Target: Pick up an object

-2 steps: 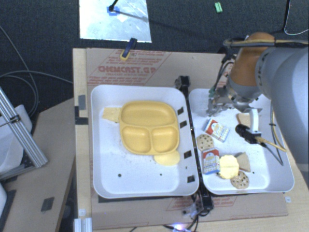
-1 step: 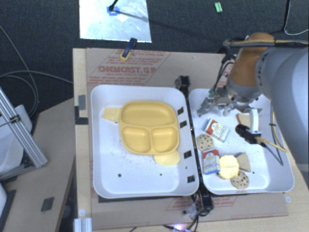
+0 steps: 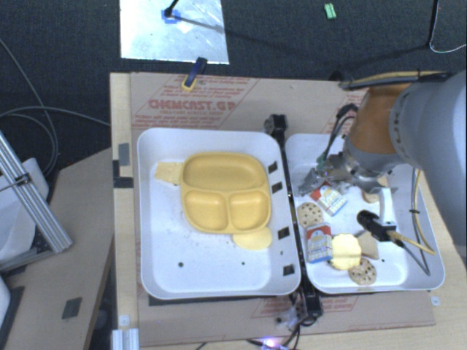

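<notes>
Dark carpet surrounds the bench, where a sheet of printed cardboard lies under two white bins. The left bin (image 3: 168, 257) holds a yellow divided tray (image 3: 225, 192). Your work is in the right bin (image 3: 410, 259), where the small things lie crowded together.

The gripper (image 3: 321, 181) hangs low over the upper left part of that bin. From this angle you cannot tell whether it is open or closed, and nothing is visibly held in it.

The nearest candidate is the small packet (image 3: 332, 200), red and white, lying just beside the gripper on the bin floor. Close below it sit a round cookie (image 3: 310, 214), a second packet (image 3: 319, 243) and a pale yellow lump (image 3: 346, 252).

The small packet is probably light and thin, with a slick wrapper that may crumple or slide away under a pinch. It lies flat, so you should close across its short width and go right down to the floor. The cookie looks stiffer, so it may be the safer grip, taken across its rim. With the neighbours this close, you could easily nudge one aside.
</notes>
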Controlling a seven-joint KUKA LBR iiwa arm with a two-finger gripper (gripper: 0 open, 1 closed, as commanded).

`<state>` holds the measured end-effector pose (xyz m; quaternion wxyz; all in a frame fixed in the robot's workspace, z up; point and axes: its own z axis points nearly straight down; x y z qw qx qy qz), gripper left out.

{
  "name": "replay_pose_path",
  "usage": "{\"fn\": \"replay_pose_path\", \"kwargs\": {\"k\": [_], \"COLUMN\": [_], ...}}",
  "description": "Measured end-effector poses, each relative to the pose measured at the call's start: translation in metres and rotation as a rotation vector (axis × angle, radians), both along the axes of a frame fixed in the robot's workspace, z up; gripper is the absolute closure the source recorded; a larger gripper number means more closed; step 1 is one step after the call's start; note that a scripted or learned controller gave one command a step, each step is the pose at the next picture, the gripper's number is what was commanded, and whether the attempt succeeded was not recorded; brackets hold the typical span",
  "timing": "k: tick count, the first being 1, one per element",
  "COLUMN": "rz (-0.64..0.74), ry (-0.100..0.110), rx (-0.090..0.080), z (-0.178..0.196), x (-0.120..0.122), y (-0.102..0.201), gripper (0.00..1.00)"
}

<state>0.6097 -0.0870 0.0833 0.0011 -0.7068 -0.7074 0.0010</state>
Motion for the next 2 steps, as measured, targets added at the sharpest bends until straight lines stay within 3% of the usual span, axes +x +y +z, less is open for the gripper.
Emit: {"fn": "replay_pose_path", "kwargs": {"k": [2], "rz": [0.004], "ry": [-0.007], "rx": [0.000], "z": [0.002], "x": [0.034], "y": [-0.001], "gripper": [0.00]}}
